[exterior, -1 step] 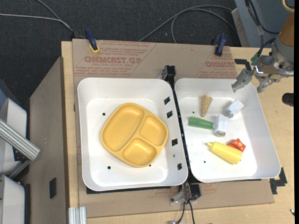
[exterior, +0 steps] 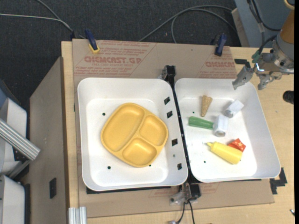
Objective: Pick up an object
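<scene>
While the hand [exterior: 252, 77] hangs spread (holding nothing), the yellow bottle [exterior: 225, 152] lies lengthwise, nozzle pointing left.

Everything I could lift lies in the right bin [exterior: 265, 125]. A yellow squeeze bottle [exterior: 225, 152] lies near its front, a red piece [exterior: 237, 144] touching it. Mid-bin lie a green stick [exterior: 201, 122], a white cylinder [exterior: 221, 124], a tan cone [exterior: 205, 105] and a pale block [exterior: 233, 108].
</scene>
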Action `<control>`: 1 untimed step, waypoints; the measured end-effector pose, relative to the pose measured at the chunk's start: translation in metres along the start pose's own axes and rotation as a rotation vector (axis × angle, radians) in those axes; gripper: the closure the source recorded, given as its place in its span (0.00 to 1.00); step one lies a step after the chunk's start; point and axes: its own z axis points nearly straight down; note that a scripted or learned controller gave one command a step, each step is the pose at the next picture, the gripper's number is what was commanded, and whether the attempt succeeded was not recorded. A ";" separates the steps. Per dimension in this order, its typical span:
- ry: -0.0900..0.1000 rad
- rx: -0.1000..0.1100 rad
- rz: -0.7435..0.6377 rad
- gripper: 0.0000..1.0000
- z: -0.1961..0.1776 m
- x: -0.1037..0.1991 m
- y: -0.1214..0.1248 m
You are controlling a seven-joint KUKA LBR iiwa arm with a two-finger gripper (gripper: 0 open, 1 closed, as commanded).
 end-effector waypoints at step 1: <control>0.002 0.006 0.001 0.00 0.066 -0.005 -0.002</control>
